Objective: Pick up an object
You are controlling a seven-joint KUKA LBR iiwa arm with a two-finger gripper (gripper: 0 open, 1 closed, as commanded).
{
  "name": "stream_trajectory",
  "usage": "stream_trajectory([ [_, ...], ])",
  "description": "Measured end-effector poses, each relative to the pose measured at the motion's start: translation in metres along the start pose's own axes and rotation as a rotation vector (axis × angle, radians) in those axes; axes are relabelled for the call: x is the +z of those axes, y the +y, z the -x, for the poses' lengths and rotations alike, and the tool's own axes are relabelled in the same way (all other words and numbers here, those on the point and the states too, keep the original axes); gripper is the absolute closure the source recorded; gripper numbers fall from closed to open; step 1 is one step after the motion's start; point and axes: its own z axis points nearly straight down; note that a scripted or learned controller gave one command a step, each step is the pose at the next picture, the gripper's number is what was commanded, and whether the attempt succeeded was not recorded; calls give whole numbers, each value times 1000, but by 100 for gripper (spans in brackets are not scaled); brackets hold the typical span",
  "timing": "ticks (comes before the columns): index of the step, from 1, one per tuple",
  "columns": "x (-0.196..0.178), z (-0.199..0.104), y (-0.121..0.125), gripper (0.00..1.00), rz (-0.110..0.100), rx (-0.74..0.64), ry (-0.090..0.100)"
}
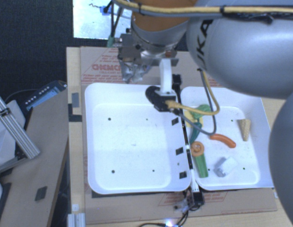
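My gripper (132,74) hangs over the far edge of the left bin (97,174), close to its back rim, with nothing visible in it. The loose objects lie in the right bin (257,178). A long green piece (201,164) rests beside the divider, with an orange ring (197,149) on it. An orange-red sausage shape (224,140) lies in the middle. A beige cone (244,129) sits toward the right wall. A small grey-white block (224,166) is near the front. Another green piece (202,111) lies at the back, partly behind the yellow cable.
Both bins rest on a cardboard sheet (101,66) with red print. The big grey arm covers the view's upper right and the back of the right bin. A metal rail (16,134) and a blue device (42,93) lie to the left, off the bench.
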Motion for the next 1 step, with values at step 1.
stream_trajectory([
  [1,-15,4,22,100,2,8,-2],
])
